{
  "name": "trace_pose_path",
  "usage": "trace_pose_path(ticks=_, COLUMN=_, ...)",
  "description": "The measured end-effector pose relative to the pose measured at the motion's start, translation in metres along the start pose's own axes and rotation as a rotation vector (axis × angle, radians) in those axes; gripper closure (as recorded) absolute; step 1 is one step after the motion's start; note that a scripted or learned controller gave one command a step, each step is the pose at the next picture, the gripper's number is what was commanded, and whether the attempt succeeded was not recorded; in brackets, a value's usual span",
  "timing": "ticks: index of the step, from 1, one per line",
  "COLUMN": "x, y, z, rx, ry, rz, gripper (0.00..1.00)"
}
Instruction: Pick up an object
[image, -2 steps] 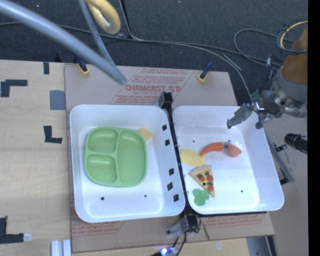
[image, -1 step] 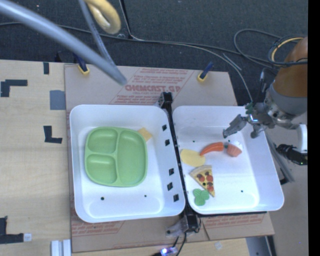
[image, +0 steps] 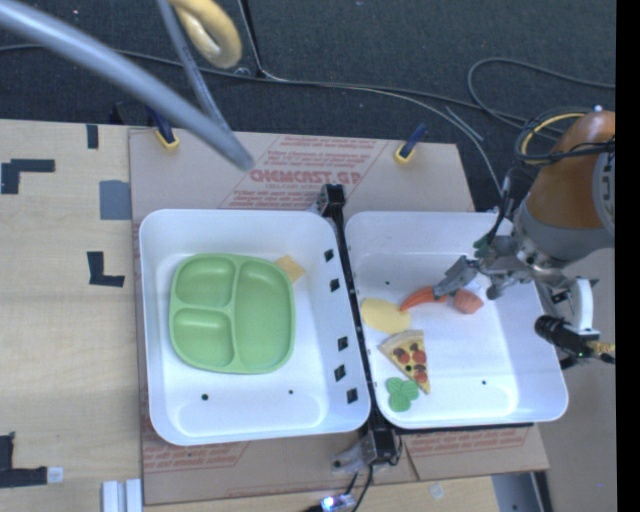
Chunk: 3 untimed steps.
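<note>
Now gripper (image: 466, 284) low in right bin (image: 540, 400), jaws around orange carrot (image: 424, 296) (grip state: cannot tell). Lift not yet done; pizza slice (image: 410, 360) untouched nearby.

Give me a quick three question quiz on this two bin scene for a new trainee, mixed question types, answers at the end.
1. True or false: the green divided plate lies in the right bin.
2. Multiple choice: which item lies closest to the claw? A) pizza slice B) orange carrot C) green divided plate
3. Fill in: the small green piece sits just below the ______.

Key: 1 false, it is in the left bin. 2 B. 3 pizza slice.
</note>
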<state>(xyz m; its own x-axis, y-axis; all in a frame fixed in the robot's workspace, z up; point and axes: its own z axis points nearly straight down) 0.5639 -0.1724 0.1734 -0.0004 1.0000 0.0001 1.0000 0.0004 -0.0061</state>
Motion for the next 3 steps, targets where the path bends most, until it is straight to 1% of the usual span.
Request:
trace_pose_path(ticks=1, x=0.008, y=-0.001, z=0.062, rx=0.001, ry=0.001, rz=-0.001, gripper=0.00)
trace_pose_path(ticks=2, x=0.009, y=0.000, z=0.048, rx=-0.003, ry=0.000, rz=-0.003, gripper=1.00)
trace_pose_path(ticks=3, x=0.007, y=0.000, z=0.006, rx=-0.009, ry=-0.001, rz=-0.001, gripper=1.00)
